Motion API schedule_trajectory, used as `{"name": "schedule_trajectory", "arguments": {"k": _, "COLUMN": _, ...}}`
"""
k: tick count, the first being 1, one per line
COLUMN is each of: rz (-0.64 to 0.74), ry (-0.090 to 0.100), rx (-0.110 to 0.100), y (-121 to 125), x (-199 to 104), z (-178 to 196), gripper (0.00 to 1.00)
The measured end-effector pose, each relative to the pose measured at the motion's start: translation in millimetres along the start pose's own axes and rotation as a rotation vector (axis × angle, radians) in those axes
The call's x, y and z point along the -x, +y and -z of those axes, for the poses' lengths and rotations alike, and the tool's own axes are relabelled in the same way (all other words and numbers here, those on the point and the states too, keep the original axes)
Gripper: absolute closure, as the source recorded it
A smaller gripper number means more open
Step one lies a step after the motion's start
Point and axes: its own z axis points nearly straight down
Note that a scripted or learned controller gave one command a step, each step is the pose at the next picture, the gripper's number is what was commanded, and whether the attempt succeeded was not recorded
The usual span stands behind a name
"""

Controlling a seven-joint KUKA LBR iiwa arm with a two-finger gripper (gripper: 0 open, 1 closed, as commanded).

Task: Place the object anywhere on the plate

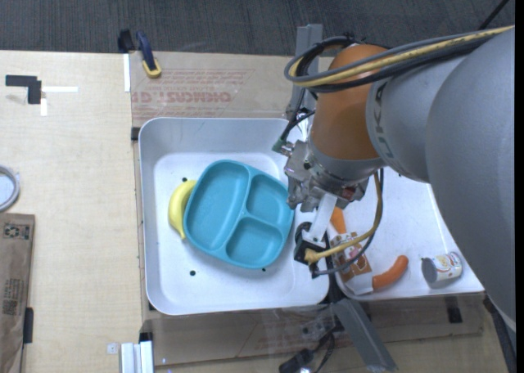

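Arm (442,101), grey with orange band, is seen reaching in from the right and is bent down over the wall between the two bins. Bench (65,142) is pale wood, and a brown printed cardboard sheet (205,85) is laid on it behind the bins. Left bin (149,199) is white and shallow. Right bin (409,216) is set just beside it and is largely covered by the arm.

Blue plate (217,204), three compartments, is placed in the left bin, tilted diagonally in the view, with its right end close under the wrist. Yellow banana (177,206) is laid on the bin floor along the plate's left rim, touching it, not on the plate.

The jaws are pointed down at the right bin's left edge, just past the plate's right end. Whether they are open or shut cannot be told, and no held thing can be made out between them.

In the right bin an orange-red sausage (389,273) is laid near the front wall, and a small grey can (442,267) is tipped on its side just right of it, apart. A brown-orange packet (354,263) is seen left of the sausage, below the wrist. A small orange piece (338,220) is seen close beside the wrist; its shape is partly hidden.

A blue-and-yellow clamp (147,54) is fixed at the cardboard's back left corner.
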Motion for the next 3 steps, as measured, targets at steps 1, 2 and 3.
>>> {"name": "schedule_trajectory", "arguments": {"k": 1, "rz": 0.262, "ry": -0.001, "rx": 0.001, "y": -16, "x": -32, "z": 26, "gripper": 1.0}}
{"name": "schedule_trajectory", "arguments": {"k": 2, "rz": 0.245, "ry": -0.002, "rx": -0.001, "y": -69, "x": -35, "z": 34, "gripper": 1.0}}
{"name": "schedule_trajectory", "arguments": {"k": 3, "rz": 0.221, "ry": -0.003, "rx": 0.0, "y": -98, "x": -85, "z": 12, "gripper": 1.0}}
